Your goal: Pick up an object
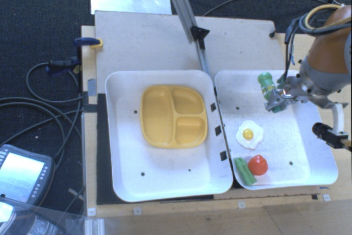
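While the gripper [276, 102] sits at the green bottle [266, 85], you cannot tell its grip; lift remains undone.

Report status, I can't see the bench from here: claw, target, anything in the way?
Claw at green bottle in right bin, grip unclear. Egg, tomato, green pod lie apart. Nothing blocking.

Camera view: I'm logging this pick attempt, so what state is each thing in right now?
Green bottle: lying in the right bin, at the gripper.
Fried egg: flat, yolk up, right bin.
Tomato: resting on the right bin's floor beside the green vegetable.
Yellow divided plate: upright, nothing in its compartments, in the left bin.
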Available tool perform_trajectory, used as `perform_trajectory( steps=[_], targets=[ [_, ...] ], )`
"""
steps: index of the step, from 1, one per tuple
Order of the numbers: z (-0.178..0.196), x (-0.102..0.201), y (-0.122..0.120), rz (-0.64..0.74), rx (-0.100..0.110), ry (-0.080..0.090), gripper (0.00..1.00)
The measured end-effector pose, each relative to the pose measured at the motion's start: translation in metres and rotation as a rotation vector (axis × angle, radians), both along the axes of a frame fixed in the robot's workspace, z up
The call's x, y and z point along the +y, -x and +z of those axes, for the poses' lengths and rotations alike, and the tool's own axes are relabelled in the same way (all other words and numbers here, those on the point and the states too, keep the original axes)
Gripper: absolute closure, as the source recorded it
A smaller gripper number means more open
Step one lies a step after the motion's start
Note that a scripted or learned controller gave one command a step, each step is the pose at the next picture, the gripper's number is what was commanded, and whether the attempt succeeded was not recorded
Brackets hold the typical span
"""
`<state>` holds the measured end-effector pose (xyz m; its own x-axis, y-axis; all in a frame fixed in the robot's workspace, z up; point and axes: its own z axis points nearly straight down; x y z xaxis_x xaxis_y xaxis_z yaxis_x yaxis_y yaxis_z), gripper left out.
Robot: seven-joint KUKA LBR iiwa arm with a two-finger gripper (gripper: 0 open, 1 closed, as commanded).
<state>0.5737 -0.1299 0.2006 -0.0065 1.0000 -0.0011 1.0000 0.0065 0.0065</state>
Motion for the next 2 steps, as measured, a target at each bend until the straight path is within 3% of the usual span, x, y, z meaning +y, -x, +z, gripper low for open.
perform_trajectory(
  steps=[1,2],
  targets=[
    [0.054,0.000,-0.002,0.000,-0.001,0.000,1.00],
    [0.054,0.057,0.011,0.004,0.006,-0.004,1.00]
  ],
)
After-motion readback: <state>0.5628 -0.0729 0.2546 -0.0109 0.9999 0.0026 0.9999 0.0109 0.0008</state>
